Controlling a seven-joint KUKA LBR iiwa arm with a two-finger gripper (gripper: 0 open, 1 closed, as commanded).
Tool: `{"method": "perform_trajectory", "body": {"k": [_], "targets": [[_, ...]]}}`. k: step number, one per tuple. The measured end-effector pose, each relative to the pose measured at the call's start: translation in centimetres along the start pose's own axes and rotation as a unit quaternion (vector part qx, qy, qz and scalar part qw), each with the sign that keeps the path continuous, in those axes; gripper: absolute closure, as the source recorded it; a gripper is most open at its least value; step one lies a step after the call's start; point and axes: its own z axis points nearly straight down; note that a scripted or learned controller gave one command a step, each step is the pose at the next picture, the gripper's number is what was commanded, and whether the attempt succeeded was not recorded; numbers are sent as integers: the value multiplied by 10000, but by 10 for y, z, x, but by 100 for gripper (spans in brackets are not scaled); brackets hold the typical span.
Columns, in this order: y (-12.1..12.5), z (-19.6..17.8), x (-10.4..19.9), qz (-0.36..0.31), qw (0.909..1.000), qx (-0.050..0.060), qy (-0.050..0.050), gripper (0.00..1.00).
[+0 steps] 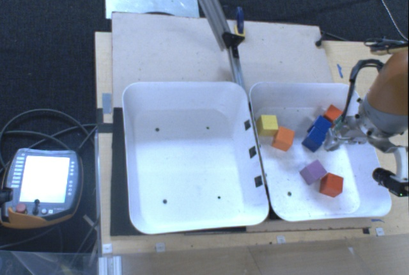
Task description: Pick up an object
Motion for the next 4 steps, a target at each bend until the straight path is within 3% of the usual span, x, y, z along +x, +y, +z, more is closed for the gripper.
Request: {"method": "perform_trajectory", "body": {"k": [1, 2, 4], "targets": [[4, -60, -9, 6, 10000, -18, -11, 100], [5, -71, -10, 4, 10000, 7, 1, 100], [-7, -87, 97, -30, 10000, 20, 18, 100]]}}
